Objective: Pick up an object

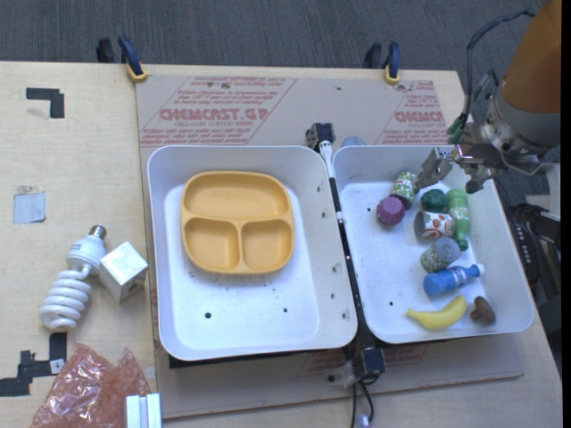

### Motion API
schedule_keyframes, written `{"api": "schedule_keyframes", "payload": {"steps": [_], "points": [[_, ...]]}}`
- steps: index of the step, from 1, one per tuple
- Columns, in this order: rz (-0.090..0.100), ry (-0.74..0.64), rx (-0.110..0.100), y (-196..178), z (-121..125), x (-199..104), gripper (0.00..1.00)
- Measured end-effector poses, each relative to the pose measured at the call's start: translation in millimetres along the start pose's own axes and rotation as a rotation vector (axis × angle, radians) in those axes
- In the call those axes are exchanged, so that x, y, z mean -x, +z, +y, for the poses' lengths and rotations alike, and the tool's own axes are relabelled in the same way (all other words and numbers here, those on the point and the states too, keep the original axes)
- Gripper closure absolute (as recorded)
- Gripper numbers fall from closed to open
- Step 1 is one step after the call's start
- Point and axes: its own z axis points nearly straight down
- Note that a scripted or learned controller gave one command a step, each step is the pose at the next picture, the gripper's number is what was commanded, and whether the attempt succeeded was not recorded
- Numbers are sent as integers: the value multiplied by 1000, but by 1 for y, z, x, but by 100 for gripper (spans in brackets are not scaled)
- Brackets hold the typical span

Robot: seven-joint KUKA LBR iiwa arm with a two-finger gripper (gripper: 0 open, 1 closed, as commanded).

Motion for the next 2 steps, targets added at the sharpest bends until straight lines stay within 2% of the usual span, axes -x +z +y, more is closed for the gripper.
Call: {"api": "schedule_keyframes", "payload": {"steps": [1, 2], "points": [[0, 2, 1, 144, 62, 29, 0], [-1, -1, 3, 196, 92, 8, 0]]}}
